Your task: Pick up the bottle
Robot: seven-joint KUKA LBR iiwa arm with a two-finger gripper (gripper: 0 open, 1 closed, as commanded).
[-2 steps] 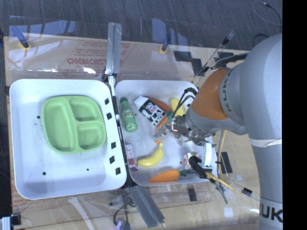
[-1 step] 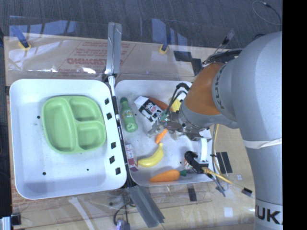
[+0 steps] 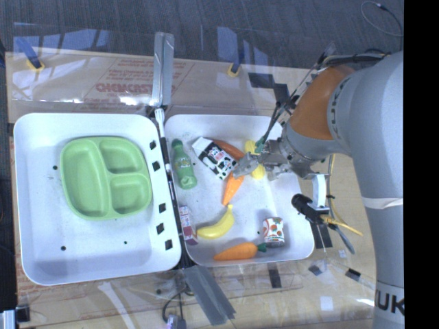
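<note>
The bottle [image 3: 182, 163] is green with a green cap and lies lengthwise by the left wall of the right bin [image 3: 296, 249]. My gripper [image 3: 258, 166] hangs low over the middle of that bin, about a hand's width to the right of the bottle. Its fingers stand apart, open, astride a small yellow object [image 3: 256, 171]. Nothing is lifted. Between the bottle and the gripper lie a black-and-white carton [image 3: 217, 158] and an orange carrot [image 3: 230, 188].
The right bin also holds a banana [image 3: 217, 225], a second carrot [image 3: 235, 252], a small can [image 3: 274, 231] and a little box [image 3: 186, 223]. A green divided plate [image 3: 106, 177] lies in the left bin [image 3: 34, 252]. The arm [image 3: 357, 115] covers the right bin's right edge.
</note>
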